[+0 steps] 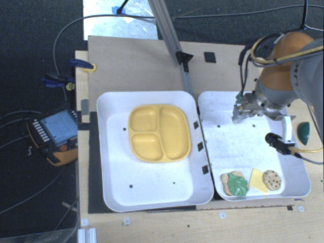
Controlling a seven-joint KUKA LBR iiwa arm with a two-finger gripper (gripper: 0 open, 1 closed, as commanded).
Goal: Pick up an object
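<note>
Camera view: yellow three-compartment plastic tray point(159, 133) sits alone in the left white bin point(114, 186), likely a drop target. Pickables lie along the right white bin's point(223, 146) near edge: green leafy toy point(237, 184), yellow cheese wedge point(259, 180), speckled round cookie point(272, 179). Gripper point(242, 111) hangs over that bin's far end, well apart from all three; grip state: cannot tell.

Even bright overhead light; white bins point(152, 196) glare; soft focus, faint shadows.

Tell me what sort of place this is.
Probably a robotics lab test bench: a robot arm over two white bins, a yellow divided plate and toy food as props, loose cables alongside.
</note>
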